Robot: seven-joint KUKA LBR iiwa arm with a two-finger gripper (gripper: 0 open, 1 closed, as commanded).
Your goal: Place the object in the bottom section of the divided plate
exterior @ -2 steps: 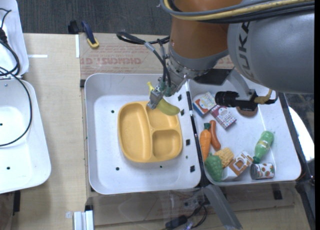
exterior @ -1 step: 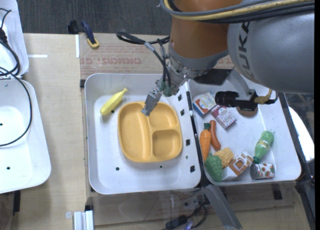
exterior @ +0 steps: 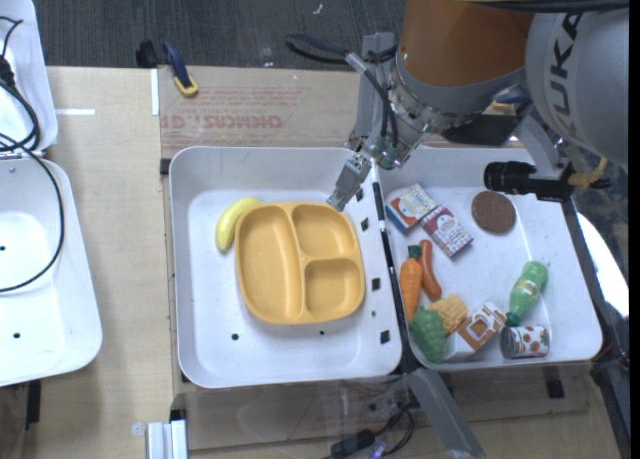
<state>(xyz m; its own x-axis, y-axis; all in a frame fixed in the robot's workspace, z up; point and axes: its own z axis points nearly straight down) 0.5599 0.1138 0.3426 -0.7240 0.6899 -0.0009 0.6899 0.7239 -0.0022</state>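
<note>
A yellow divided plate (exterior: 270,267) lies in the left bin (exterior: 200,327), with one long section on its left and two smaller ones on its right. All three sections hold nothing. A yellow banana (exterior: 233,220) rests against the plate's upper left rim. My gripper (exterior: 366,169) hangs over the wall between the two bins, just past the plate's upper right corner. It is open, with nothing between its fingers (exterior: 348,185).
The right bin (exterior: 560,247) holds several toy foods: a brown round cookie (exterior: 493,211), two red-and-white boxes (exterior: 410,207), a carrot (exterior: 410,287), corn (exterior: 450,309), a green bottle (exterior: 528,287) and a can (exterior: 525,342). A white tray (exterior: 40,277) with a black cable lies at far left.
</note>
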